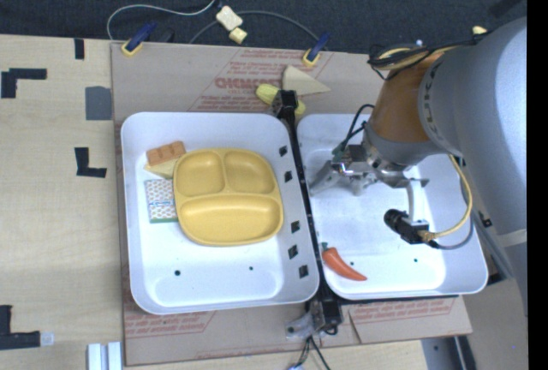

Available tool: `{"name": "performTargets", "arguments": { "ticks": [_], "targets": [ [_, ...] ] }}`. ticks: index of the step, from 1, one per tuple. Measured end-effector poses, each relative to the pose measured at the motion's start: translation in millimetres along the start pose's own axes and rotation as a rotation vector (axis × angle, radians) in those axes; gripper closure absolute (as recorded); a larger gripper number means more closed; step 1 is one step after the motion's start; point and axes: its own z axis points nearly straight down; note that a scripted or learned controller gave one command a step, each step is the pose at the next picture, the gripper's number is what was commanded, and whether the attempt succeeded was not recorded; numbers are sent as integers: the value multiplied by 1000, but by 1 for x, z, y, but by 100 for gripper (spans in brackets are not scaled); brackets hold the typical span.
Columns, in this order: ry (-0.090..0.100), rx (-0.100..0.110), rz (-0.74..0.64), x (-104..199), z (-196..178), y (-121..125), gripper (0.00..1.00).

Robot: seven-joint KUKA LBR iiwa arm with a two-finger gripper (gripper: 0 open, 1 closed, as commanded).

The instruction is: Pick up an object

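arm low over the right bin, carrot at the front edge

cardboard sheeting (231,81) covers the bench under two shallow white bins set side by side, with dark carpet beyond and a cable trailing across it. the left bin (154,274) holds a yellow divided plate (228,194) with three compartments; just left of the plate, touching its rim, lie a tan block (164,156) that looks like a slice of toast and, below it, a small patterned card or packet (159,199). the right bin (454,270) has an orange carrot-shaped toy (343,265) lying near its front left corner, close to the divider between the bins. the grey arm with its orange band (402,107) reaches in from the right, and the gripper (349,170) sits low over the back left part of the right bin, well apart from the carrot. whether its jaws are apart or together cannot be told from this angle, and nothing is seen between them. behind the bins, on the cardboard, rest a yellow piece (268,92) and a pale wedge (305,81).
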Motion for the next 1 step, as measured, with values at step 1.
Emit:
{"name": "performTargets", "arguments": {
  "ticks": [1],
  "targets": [
    [-7, -12, 0, -13, 2, 79, 0]
  ]
}}
